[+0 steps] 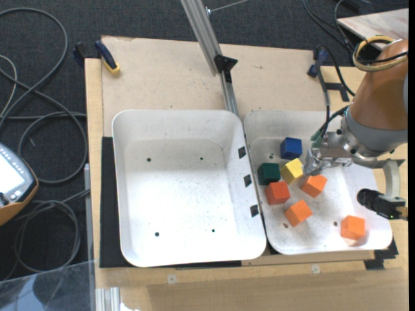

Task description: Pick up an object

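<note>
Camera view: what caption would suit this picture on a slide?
Grey and orange arm lowers its gripper among colored blocks in the right bin, by an orange block and a yellow block.

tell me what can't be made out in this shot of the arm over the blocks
- Gripper, camera view: the wrist above covers the fingers, so open or shut is unclear.
- Orange block just below it: contact with the gripper is too small to judge.
- Right bin: the arm hides its far right part.
- Arm: cut off by the view's right edge.
- Green block: the faces turned away are unseen.
</note>
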{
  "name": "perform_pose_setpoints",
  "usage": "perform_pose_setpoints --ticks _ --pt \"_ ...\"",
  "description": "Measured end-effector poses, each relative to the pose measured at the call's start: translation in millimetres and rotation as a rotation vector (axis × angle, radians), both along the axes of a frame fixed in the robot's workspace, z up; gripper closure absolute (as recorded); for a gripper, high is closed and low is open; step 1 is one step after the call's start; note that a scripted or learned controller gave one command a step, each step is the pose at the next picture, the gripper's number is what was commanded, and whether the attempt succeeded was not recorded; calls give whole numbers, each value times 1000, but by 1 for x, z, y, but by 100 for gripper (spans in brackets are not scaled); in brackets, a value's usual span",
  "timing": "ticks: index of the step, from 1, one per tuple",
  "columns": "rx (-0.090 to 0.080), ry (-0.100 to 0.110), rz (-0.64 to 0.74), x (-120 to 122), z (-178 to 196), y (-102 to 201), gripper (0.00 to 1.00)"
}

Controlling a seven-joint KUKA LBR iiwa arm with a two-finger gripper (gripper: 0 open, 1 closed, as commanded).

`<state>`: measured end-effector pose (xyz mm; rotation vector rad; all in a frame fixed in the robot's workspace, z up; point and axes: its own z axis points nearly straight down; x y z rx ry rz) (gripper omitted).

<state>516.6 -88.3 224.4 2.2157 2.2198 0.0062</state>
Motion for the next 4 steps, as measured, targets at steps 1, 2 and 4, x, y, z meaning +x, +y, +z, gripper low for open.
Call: perform_pose_setpoints --ticks 1,2,4 --pt "0 -1 0 -6 48 -4 100" --pt "2 3 5 0 53 45 100" --pt "3 5 5 16 51 145 100"
